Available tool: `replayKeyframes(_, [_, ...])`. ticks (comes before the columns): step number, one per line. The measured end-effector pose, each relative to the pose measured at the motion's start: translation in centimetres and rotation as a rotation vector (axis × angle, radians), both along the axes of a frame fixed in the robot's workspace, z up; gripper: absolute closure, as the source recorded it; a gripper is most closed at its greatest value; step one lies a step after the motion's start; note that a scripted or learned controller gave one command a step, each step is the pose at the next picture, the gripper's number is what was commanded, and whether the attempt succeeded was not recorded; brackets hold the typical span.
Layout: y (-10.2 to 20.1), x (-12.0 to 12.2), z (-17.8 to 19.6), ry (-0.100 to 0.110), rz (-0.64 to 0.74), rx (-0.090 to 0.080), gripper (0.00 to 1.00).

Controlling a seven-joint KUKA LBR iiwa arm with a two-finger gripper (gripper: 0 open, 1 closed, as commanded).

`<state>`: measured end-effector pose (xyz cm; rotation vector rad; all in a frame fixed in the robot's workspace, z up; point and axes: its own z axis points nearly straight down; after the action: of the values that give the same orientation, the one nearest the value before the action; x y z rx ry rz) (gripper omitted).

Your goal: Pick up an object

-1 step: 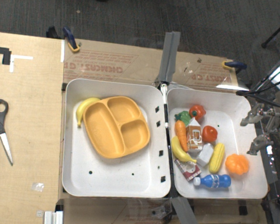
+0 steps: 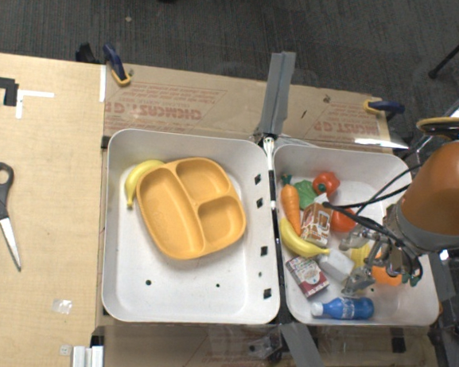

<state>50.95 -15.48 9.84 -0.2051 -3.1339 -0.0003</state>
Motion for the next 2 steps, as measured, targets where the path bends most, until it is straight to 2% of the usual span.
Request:
replayKeyframes(1, [3.9,5.1,-0.8,-0.001,-0.174,0.0,0.0])
replayKeyframes(2, [4.6,14.0,-0.9,0.001,-0.182,-0.008,0.0])
